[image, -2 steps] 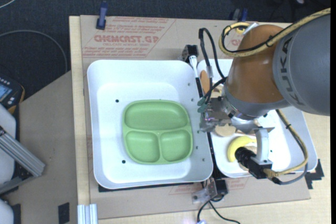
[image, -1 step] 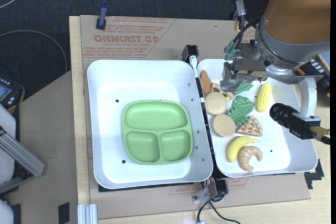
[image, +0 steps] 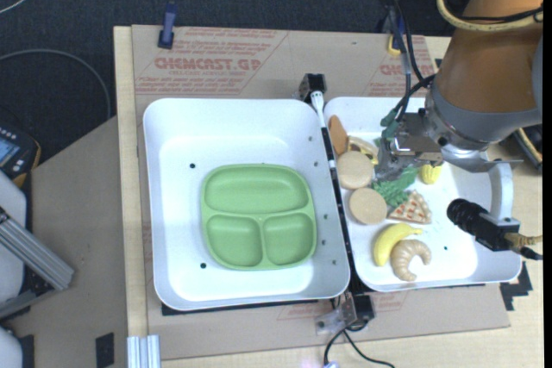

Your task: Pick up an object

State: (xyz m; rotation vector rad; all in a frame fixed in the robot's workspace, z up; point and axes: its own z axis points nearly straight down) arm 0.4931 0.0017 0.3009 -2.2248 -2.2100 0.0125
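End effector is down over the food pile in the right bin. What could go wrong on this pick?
1. Clutter: the end effector sits among the green leafy piece, pizza slice and round cookies, so it may pinch two items or none.
2. Lifting could nudge the banana or croissant toward the right bin wall.

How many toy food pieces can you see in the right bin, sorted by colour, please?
Tan or brown: 4 (sausage, two round pieces, croissant)
Yellow: 2 (banana, small piece)
Green: 1 (leafy piece)
Orange-red: 1 (pizza slice)
Total: 8; others may hide under the gripper.
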